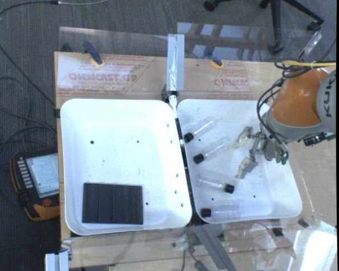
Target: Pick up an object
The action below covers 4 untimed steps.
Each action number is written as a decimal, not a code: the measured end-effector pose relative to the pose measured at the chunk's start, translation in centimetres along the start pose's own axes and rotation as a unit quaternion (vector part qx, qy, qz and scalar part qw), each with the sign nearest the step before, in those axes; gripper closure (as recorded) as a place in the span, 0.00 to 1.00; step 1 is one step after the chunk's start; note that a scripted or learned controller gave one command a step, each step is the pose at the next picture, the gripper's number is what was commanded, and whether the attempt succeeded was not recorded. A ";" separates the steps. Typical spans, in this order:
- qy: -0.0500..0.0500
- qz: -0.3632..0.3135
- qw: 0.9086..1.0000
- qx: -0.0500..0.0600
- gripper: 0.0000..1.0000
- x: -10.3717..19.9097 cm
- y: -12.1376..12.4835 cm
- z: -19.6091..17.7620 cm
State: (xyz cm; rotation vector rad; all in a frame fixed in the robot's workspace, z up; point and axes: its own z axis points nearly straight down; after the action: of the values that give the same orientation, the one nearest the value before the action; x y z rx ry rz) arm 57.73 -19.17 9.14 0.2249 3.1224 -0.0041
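Note:
Several clear tubes with black caps lie in the right bin [282, 205]: one [199, 130] at the upper left, one [211, 151] below it, one [216, 183] lower down and one [221, 212] along the front wall. My gripper [239, 160] hangs over the middle of this bin, open, with its fingers [244, 135] spread apart toward the left. Nothing is between them. The nearest tubes lie just left of and below the fingertips. A flat black ridged pad [112, 203] rests in the front left corner of the left bin [118, 123].
The grey arm with its orange band [296, 103] reaches in over the right bin's far right side. The raised divider [182, 151] where the two bins meet runs down the middle. A handheld controller [37, 185] lies on the floor, left of the bench.

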 end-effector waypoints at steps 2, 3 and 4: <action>0.003 -0.158 0.987 -0.002 0.00 5.7 3.7 -0.2; 0.001 -0.158 0.987 -0.002 1.00 5.6 3.8 -1.3; 0.005 -0.071 0.997 -0.001 1.00 2.9 8.8 -10.4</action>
State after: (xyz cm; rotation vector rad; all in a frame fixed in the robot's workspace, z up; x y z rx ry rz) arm 56.04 -10.02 19.54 0.0016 3.1401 -0.0012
